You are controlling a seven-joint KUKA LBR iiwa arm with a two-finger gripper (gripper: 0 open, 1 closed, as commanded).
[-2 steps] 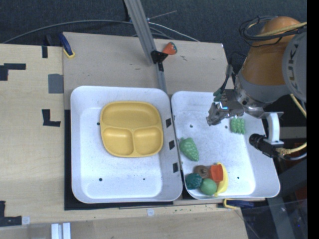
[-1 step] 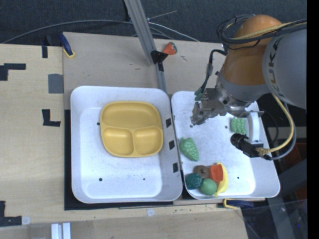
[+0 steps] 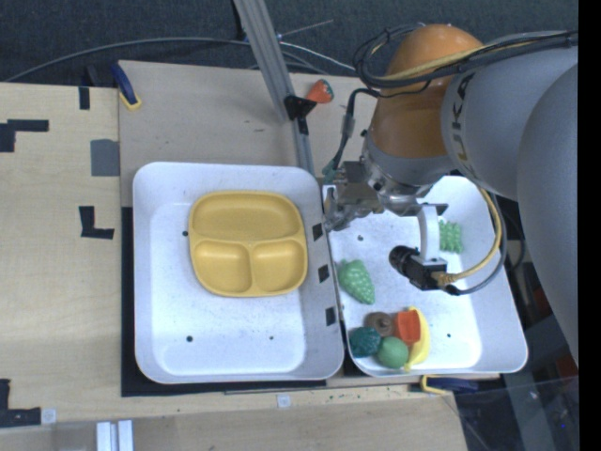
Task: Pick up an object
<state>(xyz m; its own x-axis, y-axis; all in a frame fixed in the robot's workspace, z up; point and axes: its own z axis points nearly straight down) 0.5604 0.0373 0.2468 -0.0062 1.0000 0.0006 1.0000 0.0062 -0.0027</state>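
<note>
two shallow white bins sit side by side on a wood bench [image 3: 56, 280]. the left bin [image 3: 160, 346] holds a yellow tray [image 3: 249, 242] w/ three compartments, lying flat toward the bin's upper middle, nothing in its compartments.

the right bin [image 3: 488, 346] holds the small stuff. a pale green bumpy item [image 3: 357, 281], looks like a bunch of grapes, lies near the bin's left wall, about mid height. at the bottom left corner there's a tight cluster, all touching or nearly so: a brown ring-shaped piece [image 3: 379, 323], a dark green piece [image 3: 365, 341] just below-left of it, a round lighter green ball [image 3: 393, 352], an orange-red piece [image 3: 408, 326] and a yellow curved piece [image 3: 422, 339] wrapping the cluster's right side. another green ridged item [image 3: 451, 237] lies toward the upper right of the bin, partly beside the arm's hardware.

the arm [image 3: 526, 111] comes in from the right, grey w/ an orange band [image 3: 423, 83], and hangs over the upper part of the right bin. the gripper [image 3: 340, 207] sits at the bin's upper left, right by the divider between the bins. can't tell its state, the fingers are lost in dark metal and shadow; nothing visibly between them. a black cylindrical part [image 3: 415, 265] w/ a yellow cable hangs below the wrist, over the bin's middle.

the grapes are just below the gripper, apart from it, resting on the bin floor.
</note>
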